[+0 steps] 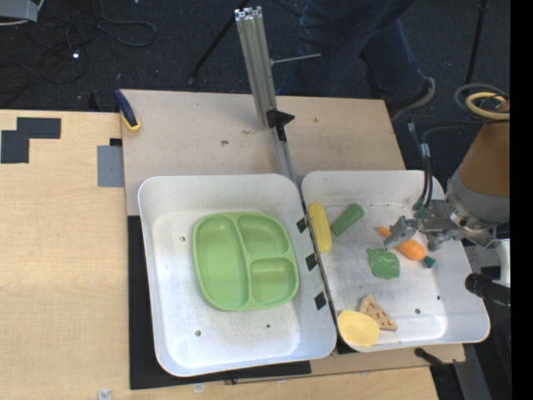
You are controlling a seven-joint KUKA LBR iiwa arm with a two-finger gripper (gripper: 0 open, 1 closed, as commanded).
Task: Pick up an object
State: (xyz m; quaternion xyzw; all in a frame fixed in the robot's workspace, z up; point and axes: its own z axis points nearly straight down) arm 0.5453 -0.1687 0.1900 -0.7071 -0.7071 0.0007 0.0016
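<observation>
Since the orange object [410, 248] lies at the right bin's [466, 327] right side, just under the gripper [414, 227], it looks like the target; whether the claw is released or clenched I cannot tell. Green piece [384, 263] sits just beside, corn [320, 227] against the divider, reachable alternatives

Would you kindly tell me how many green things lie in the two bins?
3. A green divided plate lies in the left bin. In the right bin, a green cucumber-like piece lies near the corn, and a leafy green piece mid-bin. The gripper may hide others.
</observation>
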